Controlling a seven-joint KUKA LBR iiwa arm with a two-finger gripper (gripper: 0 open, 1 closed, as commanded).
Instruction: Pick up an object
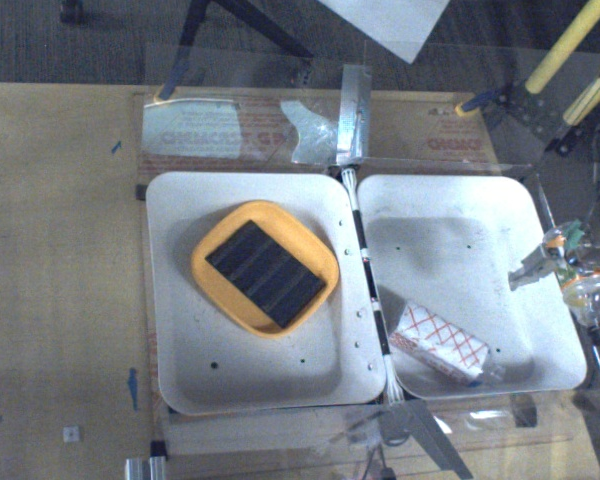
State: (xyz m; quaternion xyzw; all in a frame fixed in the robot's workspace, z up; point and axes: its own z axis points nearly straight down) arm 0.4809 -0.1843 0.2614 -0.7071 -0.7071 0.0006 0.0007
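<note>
In the left bin [180,368] lies an orange rounded-square object [265,267] with a black ribbed panel on top, slightly rotated. A white carton with a red lattice print [440,343] rests near the front of the right bin [450,228], tilted against the front wall. My gripper [536,265] is at the right bin's right rim, a grey tip pointing left over the bin edge, well apart from the carton and far from the orange object. Nothing shows in its grasp.
A metal divider strip [365,278] runs between the bins. Taped cardboard and a metal bracket [353,113] sit behind them. Yellow-handled tools [570,38] lie at the back right. A wooden bench top [60,268] extends to the left.
</note>
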